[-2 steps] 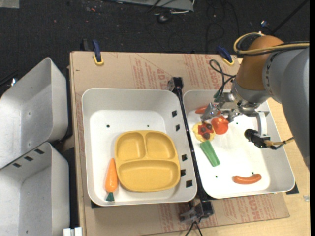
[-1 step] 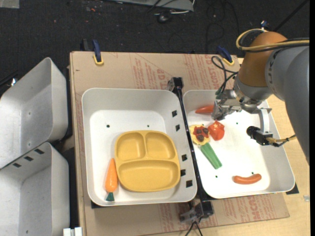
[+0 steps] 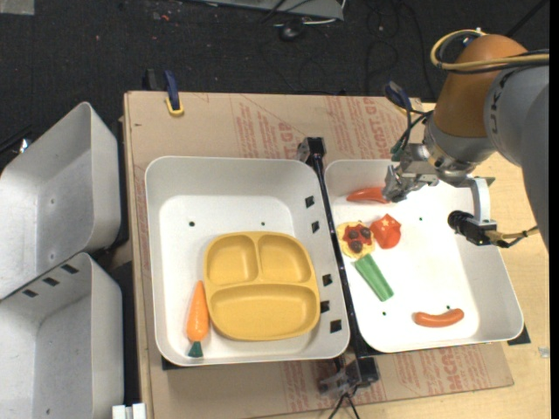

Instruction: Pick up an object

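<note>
In the right bin (image 3: 489,278) my gripper (image 3: 396,187) hangs low at the far left corner. Its tip is right at the right end of a thin red chili (image 3: 363,195) that lies on the bin floor. A little nearer lie a red pepper piece (image 3: 387,230) and a yellow pizza slice (image 3: 354,239) side by side. Below them rests a green stick (image 3: 374,278), and a sausage (image 3: 438,318) lies close to the front wall.
The left bin (image 3: 166,234) holds a yellow divided plate (image 3: 260,285) with a carrot (image 3: 197,315) beside its left edge. A black divider (image 3: 330,234) runs between the bins. Spare white bins (image 3: 52,234) stand off to the left. The right bin's right half is bare floor.
</note>
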